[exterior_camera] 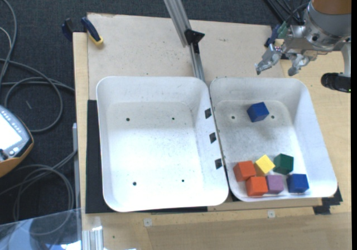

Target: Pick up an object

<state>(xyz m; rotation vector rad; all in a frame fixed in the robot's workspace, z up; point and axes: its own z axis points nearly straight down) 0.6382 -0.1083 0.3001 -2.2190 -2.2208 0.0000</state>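
Blue cube [257, 112] sits alone near the right bin's [315, 131] far end, well apart from the clustered cubes [270, 175]. My worry: descending there could clip the bin's rim. My pincer [283, 60] hovers beyond that rim over the worktop [139, 42], seemingly spread open and empty.

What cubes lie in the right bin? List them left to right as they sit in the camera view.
Orange cube at the cluster's left → lone blue cube farther up the bin → yellow cube → purple cube → green cube → second blue cube at the bin's lower right. Another orange cube overlaps in order and is left out.
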